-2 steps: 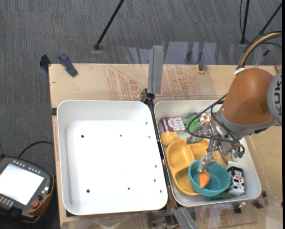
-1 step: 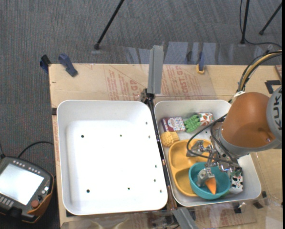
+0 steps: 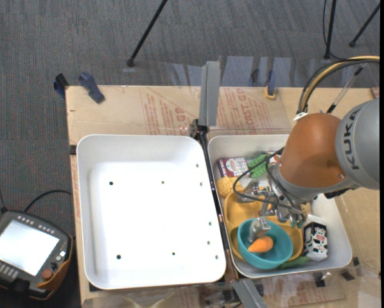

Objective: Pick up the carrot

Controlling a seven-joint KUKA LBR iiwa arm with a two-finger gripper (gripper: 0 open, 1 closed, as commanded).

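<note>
Even overhead light, soft shadows, mild glare, slightly soft focus

From my remote seat, the jaws hang over the right bin (image 3: 343, 236), just above the carrot (image 3: 261, 244), which lies in a bowl (image 3: 279, 252). That bowl sits on a plate (image 3: 238, 210) under the jaws. A cow-patterned carton (image 3: 316, 241) stands just right of them, a packet (image 3: 232, 167) lies behind and to their left, and the left bin (image 3: 147, 210) spreads well to their left on the bench (image 3: 134, 111).
</note>
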